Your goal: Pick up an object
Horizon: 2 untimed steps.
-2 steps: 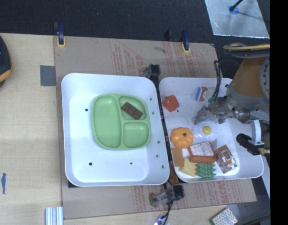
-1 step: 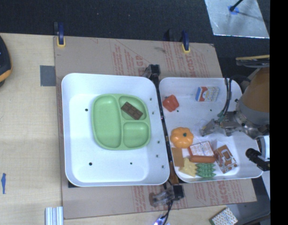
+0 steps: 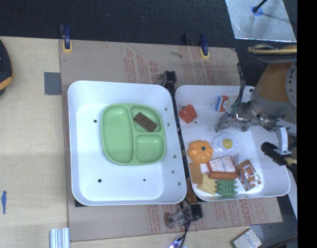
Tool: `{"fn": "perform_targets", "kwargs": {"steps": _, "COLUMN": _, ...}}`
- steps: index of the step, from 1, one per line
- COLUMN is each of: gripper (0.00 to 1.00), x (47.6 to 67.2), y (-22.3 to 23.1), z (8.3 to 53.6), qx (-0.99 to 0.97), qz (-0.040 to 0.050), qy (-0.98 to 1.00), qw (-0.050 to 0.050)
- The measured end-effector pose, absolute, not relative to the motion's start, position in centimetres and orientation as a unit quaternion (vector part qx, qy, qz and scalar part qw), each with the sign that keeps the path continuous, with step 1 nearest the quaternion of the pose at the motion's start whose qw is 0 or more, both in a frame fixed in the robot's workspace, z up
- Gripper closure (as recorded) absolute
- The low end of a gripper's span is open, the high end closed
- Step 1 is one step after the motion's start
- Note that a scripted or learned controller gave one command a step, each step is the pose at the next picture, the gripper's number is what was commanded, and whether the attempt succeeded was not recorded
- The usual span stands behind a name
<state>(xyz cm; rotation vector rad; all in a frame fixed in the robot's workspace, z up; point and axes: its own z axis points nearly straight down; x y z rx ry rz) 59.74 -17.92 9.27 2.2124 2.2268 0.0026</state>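
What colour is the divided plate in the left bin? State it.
Light green; the plate shows plainly in the camera view, with a brown piece in one compartment.

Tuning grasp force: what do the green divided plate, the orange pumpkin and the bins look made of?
Green plate: likely moulded plastic, matte, one even colour, soft rounded dividers.
Pumpkin: probably toy plastic or rubber, smooth, slight sheen; hardness can't be judged.
Bins: look like thin rigid white plastic, glossy, rolled rims.

Two bins side by side, mid-frame. Left bin (image 3: 86, 185): divided plate (image 3: 120, 138) at centre, chocolate bar (image 3: 145, 121) in its upper-right compartment. Right bin (image 3: 274, 187): pumpkin (image 3: 200, 151) left, sausage (image 3: 222, 175) below-right of it, gripper (image 3: 236, 119) above.
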Motion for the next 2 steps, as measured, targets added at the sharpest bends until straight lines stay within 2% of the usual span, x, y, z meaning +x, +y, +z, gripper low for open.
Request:
{"fn": "perform_targets", "kwargs": {"steps": 1, "gripper": 0.0, "x": 66.0, "y": -20.6, "z": 10.5, "qx": 0.705, "qz": 0.0008, "qy": 0.71, "qw": 0.003}}
{"fn": "perform_targets", "kwargs": {"steps": 2, "gripper": 0.0, "x": 64.9, "y": -19.1, "z": 25.7, "qx": 0.705, "qz": 0.0037, "qy": 0.709, "qw": 0.007}}
